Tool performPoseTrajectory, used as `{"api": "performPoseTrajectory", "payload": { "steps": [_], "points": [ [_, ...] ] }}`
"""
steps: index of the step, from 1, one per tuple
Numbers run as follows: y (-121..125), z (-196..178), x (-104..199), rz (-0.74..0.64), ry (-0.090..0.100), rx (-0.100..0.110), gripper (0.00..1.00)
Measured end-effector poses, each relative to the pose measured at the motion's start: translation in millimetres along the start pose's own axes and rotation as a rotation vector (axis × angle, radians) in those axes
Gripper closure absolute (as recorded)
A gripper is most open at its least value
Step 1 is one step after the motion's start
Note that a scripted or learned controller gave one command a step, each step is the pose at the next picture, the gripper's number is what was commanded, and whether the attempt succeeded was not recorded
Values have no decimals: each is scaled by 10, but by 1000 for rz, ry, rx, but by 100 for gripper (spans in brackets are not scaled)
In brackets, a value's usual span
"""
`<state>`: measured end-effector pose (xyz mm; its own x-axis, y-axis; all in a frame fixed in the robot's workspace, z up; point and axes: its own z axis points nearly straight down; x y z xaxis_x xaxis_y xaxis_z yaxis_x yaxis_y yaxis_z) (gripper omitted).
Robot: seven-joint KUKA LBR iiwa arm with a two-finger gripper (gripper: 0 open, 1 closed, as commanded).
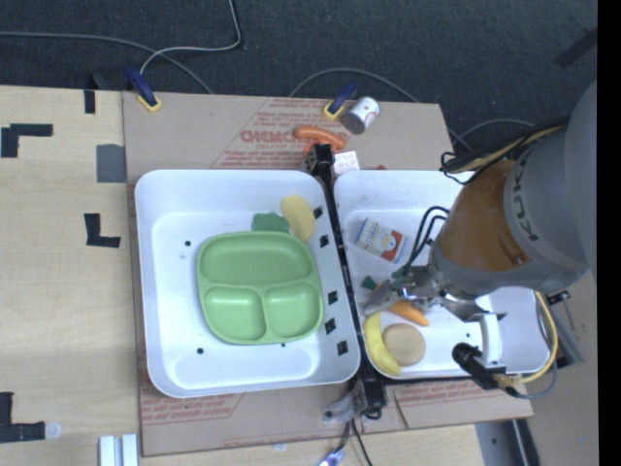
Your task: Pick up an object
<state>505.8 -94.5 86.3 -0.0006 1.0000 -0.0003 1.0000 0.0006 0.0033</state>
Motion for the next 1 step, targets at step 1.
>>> {"api": "performPoseTrajectory", "payload": {
  "steps": [1],
  "points": [
    [3,-98,-10,1,-2,-1,100]
  ]
}}
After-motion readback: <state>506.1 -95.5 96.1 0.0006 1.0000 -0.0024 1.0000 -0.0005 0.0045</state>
